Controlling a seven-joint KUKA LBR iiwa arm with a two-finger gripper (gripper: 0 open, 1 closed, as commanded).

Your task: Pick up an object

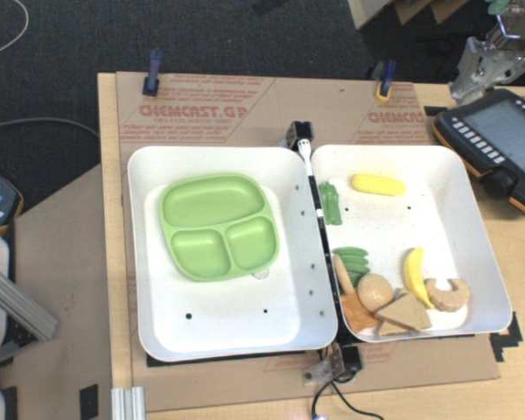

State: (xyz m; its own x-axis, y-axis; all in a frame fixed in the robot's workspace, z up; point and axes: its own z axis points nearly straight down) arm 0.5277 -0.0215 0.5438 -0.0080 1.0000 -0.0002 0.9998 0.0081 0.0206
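- Gripper [492, 63]: I take the grey metal assembly at the upper right, beyond the bench corner, to be the claw. It sits well apart from both bins. I cannot tell whether it is spread or pressed together, and I see nothing in it.
- Pendant [488, 140]: a dark handheld unit lying nearest the claw, just off the right bin's far corner.
- Right bin [472, 201]: this holds all the loose stock, so I judge the pick belongs here.
- Yellow oblong piece [377, 185]: it lies alone near the far wall with bare floor all round. I judge it the easiest candidate.
- Green strip [331, 205]: it lies against the left wall by the seam, which is probably awkward for a claw.
- Near-corner heap: pea pod [352, 261], banana [415, 275], round bun [374, 290], pale ring-shaped piece [447, 295], brown wedge [406, 314] and orange piece [356, 314]. They touch or overlap, and a pick here risks snagging a neighbour.
- Left bin [149, 261]: it carries one green divided plate [219, 226], lying flat in the middle. It looks too broad to pinch.
- Board [201, 103]: a printed sheet under both bins, held by a blue clamp [152, 63] and a yellow clamp [385, 83] at the far edge, presumably to stop sliding.
- Task status: not yet begun, in my judgement.
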